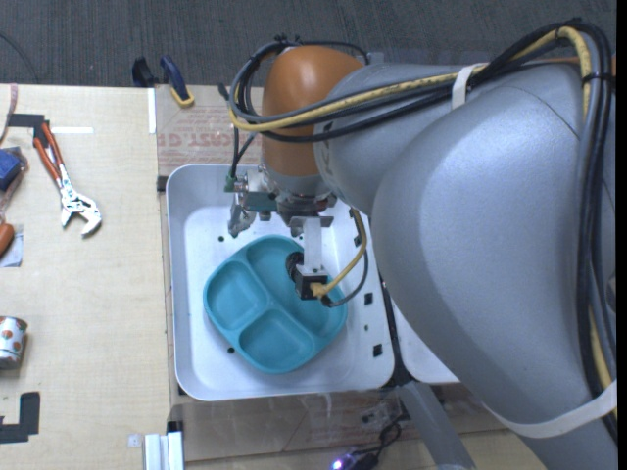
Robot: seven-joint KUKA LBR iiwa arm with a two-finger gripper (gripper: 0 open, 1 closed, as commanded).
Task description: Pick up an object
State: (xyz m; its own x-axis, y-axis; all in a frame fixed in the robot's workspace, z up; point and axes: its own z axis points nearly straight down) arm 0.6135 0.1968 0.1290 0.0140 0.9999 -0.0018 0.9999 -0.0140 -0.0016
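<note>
Pale wood worktop (pixel 88 292) carries a white bin (pixel 191 360), and a teal divided tray (pixel 260 311) lies flat on the bin's floor. The pincer (pixel 269 225) hangs low over the tray's far rim, one finger down left of it, the other at the rim's right side. It looks spread, with nothing between the fingers. Judged so, the step is the approach to a grasp. Next it must straddle the thin rim squarely and close, since the shallow plastic may slip.
</note>
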